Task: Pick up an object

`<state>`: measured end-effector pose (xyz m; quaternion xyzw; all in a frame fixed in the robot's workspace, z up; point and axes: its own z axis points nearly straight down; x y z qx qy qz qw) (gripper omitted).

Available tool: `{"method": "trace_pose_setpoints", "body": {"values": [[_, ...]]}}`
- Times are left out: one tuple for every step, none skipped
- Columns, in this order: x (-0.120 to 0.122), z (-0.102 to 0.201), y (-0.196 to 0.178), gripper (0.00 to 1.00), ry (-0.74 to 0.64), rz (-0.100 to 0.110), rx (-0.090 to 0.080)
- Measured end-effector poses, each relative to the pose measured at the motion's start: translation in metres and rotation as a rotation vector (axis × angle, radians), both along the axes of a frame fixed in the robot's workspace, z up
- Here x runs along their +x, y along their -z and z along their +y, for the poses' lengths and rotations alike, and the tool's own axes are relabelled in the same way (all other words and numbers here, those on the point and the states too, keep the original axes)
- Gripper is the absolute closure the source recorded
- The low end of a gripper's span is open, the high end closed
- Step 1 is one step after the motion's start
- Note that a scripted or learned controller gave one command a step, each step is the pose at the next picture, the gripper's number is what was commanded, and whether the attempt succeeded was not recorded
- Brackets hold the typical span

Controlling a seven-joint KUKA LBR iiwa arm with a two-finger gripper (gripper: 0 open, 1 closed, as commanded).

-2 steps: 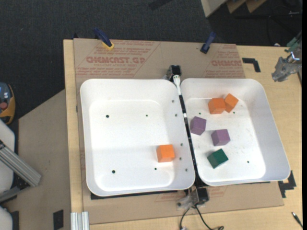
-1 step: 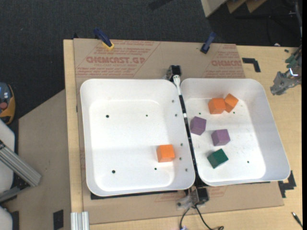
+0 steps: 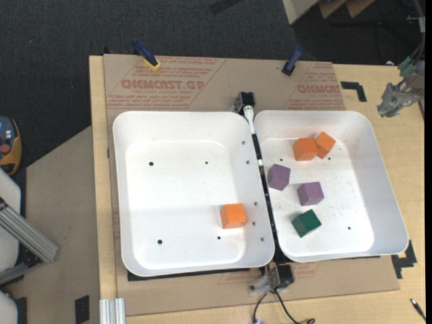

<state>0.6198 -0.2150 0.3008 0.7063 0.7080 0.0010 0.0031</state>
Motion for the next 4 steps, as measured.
{"method": "trace_pose_setpoints", "body": {"values": [[-0.039,-0.01,0.008,1.0,0.005,0.008,0.003],[0.051,-0.008,-0.006,1.0,-0.002,-0.004,-0.001],[0.022,-0.009,0.019,1.0,0.003,0.01,0.003],[-0.017,-0.009,0.042,1.0,0.004,0.01,0.003]]}}
